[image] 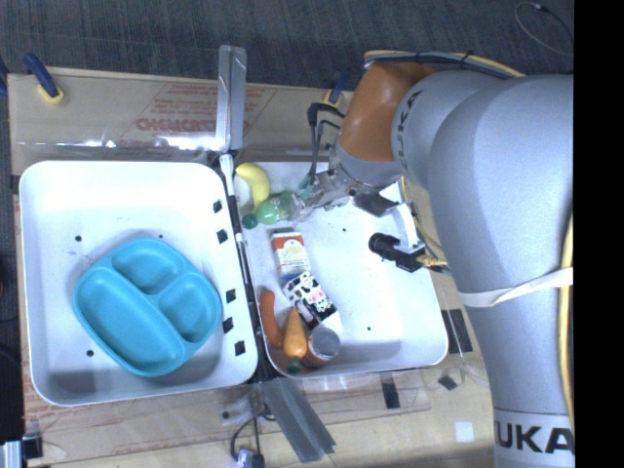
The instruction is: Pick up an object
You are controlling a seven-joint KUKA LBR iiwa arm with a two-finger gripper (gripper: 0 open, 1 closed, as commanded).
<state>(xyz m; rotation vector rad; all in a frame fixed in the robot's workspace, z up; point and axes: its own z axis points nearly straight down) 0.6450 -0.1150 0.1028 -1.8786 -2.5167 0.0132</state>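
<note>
My gripper (319, 191) hangs low over the far left part of the right bin (390, 310), under the orange wrist band. Just left of it lies a green bottle (273, 208), its near end touching or almost touching the gripper. A yellow lemon (252, 179) sits in the bin's far left corner beside the bottle. Below them lie a small red and white box (290, 253) and a black and white cow-patterned item (311, 296). Nearer the front lie a carrot (268, 310), an orange piece (295, 331) and a silver can (325, 342).
The left bin (58, 203) holds a blue divided plate (146, 305). The grey arm (487, 193) covers the right bin's right side. A black fitting (387, 248) sticks out over the bin's middle. A metal divider (231, 91) stands between the bins at the back.
</note>
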